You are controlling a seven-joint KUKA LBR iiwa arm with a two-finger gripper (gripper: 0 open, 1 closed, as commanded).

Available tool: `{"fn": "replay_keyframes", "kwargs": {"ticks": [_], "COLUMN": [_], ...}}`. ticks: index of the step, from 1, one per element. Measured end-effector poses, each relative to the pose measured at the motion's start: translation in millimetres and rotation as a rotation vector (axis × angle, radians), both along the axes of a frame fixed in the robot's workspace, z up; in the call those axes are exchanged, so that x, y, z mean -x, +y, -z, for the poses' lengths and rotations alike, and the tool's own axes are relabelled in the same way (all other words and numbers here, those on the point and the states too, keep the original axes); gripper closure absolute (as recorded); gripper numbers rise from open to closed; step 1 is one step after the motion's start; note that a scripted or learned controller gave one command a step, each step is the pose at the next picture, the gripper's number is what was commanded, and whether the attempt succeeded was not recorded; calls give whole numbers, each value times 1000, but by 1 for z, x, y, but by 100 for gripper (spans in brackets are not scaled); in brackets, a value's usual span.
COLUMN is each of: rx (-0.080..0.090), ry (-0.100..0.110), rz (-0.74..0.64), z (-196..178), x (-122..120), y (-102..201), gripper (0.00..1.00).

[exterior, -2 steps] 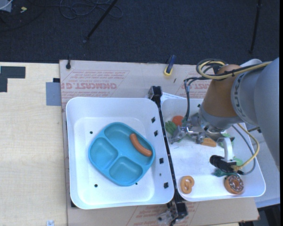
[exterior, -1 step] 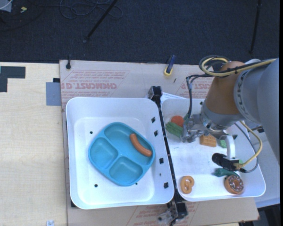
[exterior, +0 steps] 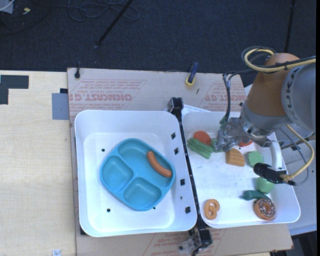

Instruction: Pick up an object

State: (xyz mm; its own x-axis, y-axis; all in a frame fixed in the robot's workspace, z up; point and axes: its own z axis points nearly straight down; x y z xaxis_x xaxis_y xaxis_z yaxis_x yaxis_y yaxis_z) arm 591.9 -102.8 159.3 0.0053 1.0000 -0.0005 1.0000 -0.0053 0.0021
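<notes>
I've got the gripper (exterior: 223, 142) low in the right bin (exterior: 229, 217) beside the green toy veggie (exterior: 200, 148), grip state I can't tell; looks light, stiff, slick plastic, so I'd pinch across its narrow middle.

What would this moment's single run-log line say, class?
arm: over right bin | gripper: low beside green toy, grasp unclear | blue tray: left bin, holds sausage | pick: not confirmed

The hand (exterior: 224, 141) sat low in the right bin (exterior: 232, 217), its fingertips too dark and small to read. The arm (exterior: 280, 97) covered that bin's far right corner and ran off the right edge.
</notes>
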Motion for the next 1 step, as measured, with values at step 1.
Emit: {"fn": "replay_keyframes", "kwargs": {"ticks": [1], "rx": [0], "ry": [-1], "rz": [-7], "z": [-61], "x": [-4], "y": [6], "gripper": [100]}}
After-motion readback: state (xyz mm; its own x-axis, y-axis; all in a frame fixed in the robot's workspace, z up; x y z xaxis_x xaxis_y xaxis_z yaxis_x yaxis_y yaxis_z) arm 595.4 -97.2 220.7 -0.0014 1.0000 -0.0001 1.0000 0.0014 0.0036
